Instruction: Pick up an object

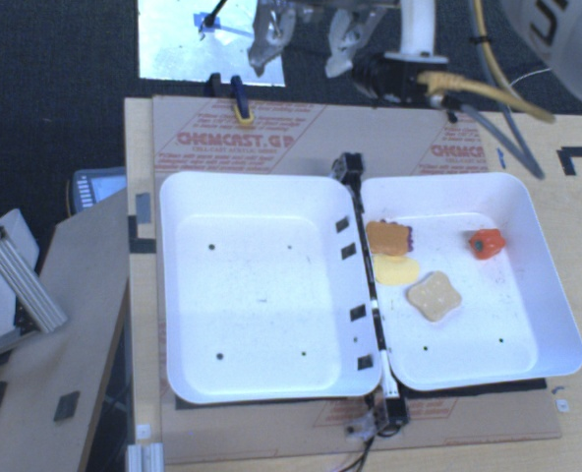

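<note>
Brown cardboard (301,131) lines the bench under two white bins, the left bin (257,288) bare-floored, the right bin (527,264) holding a tan cracker-shaped piece (434,296), an orange-brown block (388,237), a yellow disc (396,270) and a small red piece (486,244), while my gripper (306,42) hangs spread beyond the bins' far edge, pinching nothing.

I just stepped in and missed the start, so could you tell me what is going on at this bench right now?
A robot arm is set to pick up an object. Its gripper hangs open above the far edge of the bench, beyond both bins, with nothing between its fingers. The right bin holds four small items: an orange waffle-like piece, a yellow disc, a tan biscuit-shaped piece and a red-orange piece. Nothing has been picked yet.
</note>
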Controlling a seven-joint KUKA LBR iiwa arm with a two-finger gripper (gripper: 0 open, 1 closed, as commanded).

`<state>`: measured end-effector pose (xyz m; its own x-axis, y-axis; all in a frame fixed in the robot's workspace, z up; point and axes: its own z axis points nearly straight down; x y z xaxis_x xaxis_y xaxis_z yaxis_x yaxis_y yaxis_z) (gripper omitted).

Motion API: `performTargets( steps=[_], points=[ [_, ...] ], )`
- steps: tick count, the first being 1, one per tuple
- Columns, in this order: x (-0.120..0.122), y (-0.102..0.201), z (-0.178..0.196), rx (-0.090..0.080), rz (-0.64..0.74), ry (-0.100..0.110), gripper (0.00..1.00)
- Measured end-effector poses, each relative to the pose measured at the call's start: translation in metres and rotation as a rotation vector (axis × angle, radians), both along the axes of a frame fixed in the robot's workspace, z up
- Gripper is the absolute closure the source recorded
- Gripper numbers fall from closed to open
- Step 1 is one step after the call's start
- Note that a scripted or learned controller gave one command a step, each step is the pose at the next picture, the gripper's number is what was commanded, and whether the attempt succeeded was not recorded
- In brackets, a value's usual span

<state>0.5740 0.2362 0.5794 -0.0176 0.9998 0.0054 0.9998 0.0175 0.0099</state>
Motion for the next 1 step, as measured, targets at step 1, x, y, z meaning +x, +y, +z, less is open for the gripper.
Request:
performTargets(
  steps=[1],
  points=[
    [-0.0001, 0.0006, 0.0116, 0.001, 0.003, -0.003, 1.00]
  ],
)
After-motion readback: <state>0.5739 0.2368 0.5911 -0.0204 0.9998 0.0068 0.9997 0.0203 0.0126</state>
